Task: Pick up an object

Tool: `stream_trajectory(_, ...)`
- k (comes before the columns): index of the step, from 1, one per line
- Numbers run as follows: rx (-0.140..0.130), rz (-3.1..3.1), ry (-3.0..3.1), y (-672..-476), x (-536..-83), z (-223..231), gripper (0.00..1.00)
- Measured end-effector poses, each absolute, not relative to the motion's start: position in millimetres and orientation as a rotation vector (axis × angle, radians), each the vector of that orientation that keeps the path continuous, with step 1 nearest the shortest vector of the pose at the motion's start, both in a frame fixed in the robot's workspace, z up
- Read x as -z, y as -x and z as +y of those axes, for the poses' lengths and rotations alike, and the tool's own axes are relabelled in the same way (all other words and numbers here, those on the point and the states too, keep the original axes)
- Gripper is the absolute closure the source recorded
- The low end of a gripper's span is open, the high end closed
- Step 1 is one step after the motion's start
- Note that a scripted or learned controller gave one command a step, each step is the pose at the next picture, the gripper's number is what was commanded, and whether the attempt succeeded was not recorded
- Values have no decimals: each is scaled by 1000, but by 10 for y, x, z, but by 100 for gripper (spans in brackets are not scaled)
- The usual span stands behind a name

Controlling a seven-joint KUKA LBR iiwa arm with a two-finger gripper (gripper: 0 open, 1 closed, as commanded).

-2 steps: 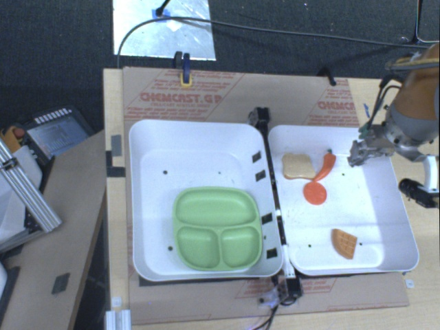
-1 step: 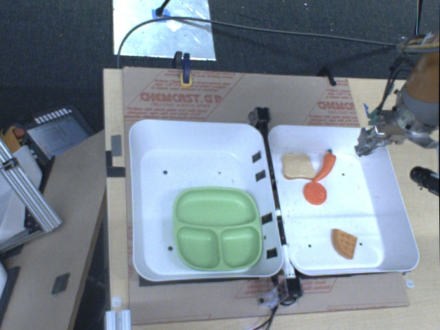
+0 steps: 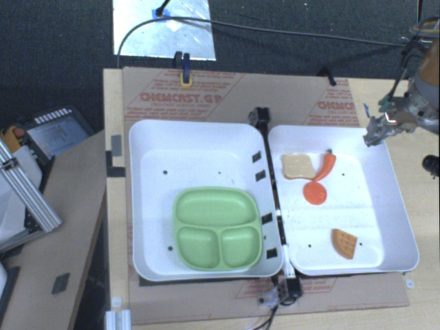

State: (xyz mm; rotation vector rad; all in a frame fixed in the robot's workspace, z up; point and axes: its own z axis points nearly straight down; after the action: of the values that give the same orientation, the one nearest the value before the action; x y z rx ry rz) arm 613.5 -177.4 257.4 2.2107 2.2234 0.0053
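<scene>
The bench carries two white bins side by side. In the left bin (image 3: 148, 157) lies a green plate (image 3: 217, 227) with three compartments, in the near half of the bin. The right bin (image 3: 385, 198) holds four small things. A pale slice of bread (image 3: 297, 166) lies in the far left part, near the divider between the bins. Just right of it there is a slim orange carrot (image 3: 326, 166), tilted, and its lower end seems to touch or almost touch a round red disc (image 3: 315, 194); I cannot tell which. Well apart from these, in the near right part, lies a brown waffle piece (image 3: 344, 243).

The arm comes in from the right. Its gripper (image 3: 375, 135) hangs over the far right corner of the right bin, at the rim, and I see nothing between the fingers. The picture is too small and blurred there to say if the pincer is open or closed, so I leave this undecided.

I judge that the task is at its first step: the approach. No thing is lifted yet; all four lie flat on the bin floor. The next move calls for a choice of target and a travel to the left and nearer, then a descent straight above the chosen thing. The waffle piece stands alone, so it looks the easiest to take. The carrot and the disc are so close together that the fingers could push one while closing on the other.
</scene>
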Motion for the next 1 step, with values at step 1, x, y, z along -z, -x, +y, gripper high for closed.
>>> stream_trajectory(1, -3, 2230, -2213, -6079, -2480, -1309, 100)
